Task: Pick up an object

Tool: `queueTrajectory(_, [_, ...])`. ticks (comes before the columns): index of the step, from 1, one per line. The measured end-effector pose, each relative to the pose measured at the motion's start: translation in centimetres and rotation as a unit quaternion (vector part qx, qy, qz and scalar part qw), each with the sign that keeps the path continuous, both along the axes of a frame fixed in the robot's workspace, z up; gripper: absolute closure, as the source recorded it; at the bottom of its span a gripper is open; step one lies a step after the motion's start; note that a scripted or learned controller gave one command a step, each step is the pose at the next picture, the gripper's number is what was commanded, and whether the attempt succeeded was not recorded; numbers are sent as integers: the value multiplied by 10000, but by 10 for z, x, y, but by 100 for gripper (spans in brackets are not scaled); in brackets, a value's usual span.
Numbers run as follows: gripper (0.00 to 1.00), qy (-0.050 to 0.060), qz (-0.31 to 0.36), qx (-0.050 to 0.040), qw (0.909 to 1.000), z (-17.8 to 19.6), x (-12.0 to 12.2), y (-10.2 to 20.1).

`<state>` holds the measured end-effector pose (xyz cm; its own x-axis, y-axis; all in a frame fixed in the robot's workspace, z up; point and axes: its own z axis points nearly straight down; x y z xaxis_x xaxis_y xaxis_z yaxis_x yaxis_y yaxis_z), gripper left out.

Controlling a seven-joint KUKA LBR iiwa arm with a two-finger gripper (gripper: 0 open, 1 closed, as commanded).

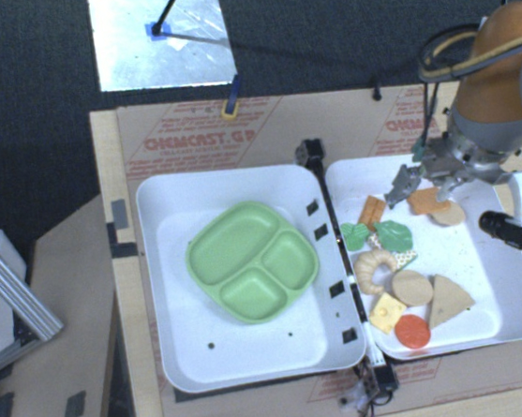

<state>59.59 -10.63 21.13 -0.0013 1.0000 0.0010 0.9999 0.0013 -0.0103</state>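
As I watched, the gripper (425, 184) hung spread wide, holding nothing, at the frame's right.
Approach step, I judged; next: descend onto the orange piece (423, 201), then close.

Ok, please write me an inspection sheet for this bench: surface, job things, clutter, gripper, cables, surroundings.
Surface: two shallow white bins on brown printed cardboard.
Job's things: toy food pieces in right bin, including round red disc, yellow cheese block, green leafy piece, tan wedge.
Clutter: green three-compartment plastic tray in left bin.
Gripper: two-finger gripper above right bin's far side, holding nothing.
Cables: black hoses looping by the wrist.
Surroundings: dark carpet, silver sheet.
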Motion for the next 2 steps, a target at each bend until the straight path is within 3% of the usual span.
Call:
queueTrajectory(1, [0, -56, 10, -6, 10000, 6, 3, 0])
queueTrajectory(2, [0, -41, -1, -5, 10000, -37, -3, -3])
